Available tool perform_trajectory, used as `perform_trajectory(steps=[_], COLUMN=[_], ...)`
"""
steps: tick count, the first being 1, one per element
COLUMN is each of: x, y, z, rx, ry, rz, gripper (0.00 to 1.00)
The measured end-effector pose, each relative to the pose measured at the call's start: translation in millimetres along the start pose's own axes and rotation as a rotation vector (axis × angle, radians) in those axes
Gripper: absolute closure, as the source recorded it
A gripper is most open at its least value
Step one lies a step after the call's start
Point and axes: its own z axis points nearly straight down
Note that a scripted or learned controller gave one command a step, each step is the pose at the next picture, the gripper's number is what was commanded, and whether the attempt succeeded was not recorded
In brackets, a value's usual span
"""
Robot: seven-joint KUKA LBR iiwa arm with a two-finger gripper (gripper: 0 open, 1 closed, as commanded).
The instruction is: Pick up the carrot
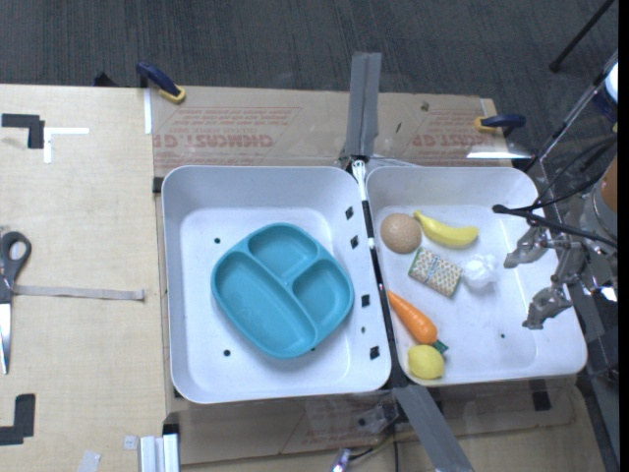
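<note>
Camera view, looking down: the carrot (413, 317) lies in the right bin (511, 362), at about seven o'clock from that bin's middle, close to the divider between the two bins. It runs slantwise, its thin end toward ten o'clock and its thick end, with a bit of green, toward four o'clock. A lemon (426, 362) sits just beside that thick end at six o'clock, touching or nearly so. At twelve o'clock from the carrot rests a brown egg-shaped ball (400, 233), and a banana (446, 230) lies at one o'clock. A patterned packet (435, 271) lies near at one o'clock, with a crumpled white wad (480, 271) just past it.

The gripper (536, 281) hangs over the bin's right side, at three o'clock from the carrot and well apart from it. Its two fingers stand spread, nothing between them.

The left bin (187, 293) holds a blue divided plate (283, 289).
</note>
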Motion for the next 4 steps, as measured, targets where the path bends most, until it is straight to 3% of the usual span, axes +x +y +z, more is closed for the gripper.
perform_trajectory(steps=[1,2,4], x=[-1,13,13], y=[54,84,88], z=[101,112,127], rx=[-0.001,-0.001,0.0], ry=[0.002,0.0,0.0], rz=[0.045,0.037,0.097], gripper=[0.0,0.0,0.0])
